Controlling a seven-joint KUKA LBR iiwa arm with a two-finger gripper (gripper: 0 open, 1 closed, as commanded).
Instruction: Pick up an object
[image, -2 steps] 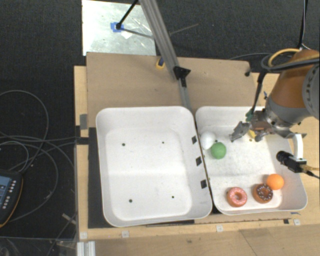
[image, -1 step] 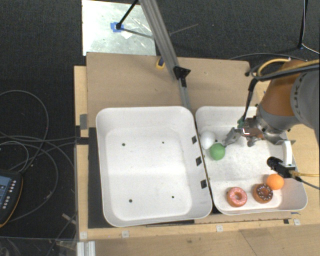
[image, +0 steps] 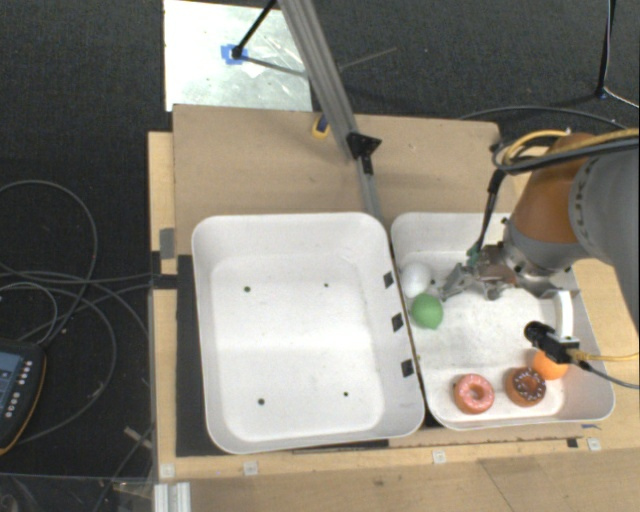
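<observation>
In the right bin (image: 600, 400), the gripper (image: 470, 280) hangs near a green ball (image: 428, 311), its fingers spread and holding nothing.

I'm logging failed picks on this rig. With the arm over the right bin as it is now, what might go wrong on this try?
1. The green ball and white ball lie touching near the right bin's left wall; the hand may nudge one and send it rolling.
2. Both sit close to that wall, so the hand may strike it.
3. The two doughnuts and an orange thing lie close together, inviting a double catch.
</observation>
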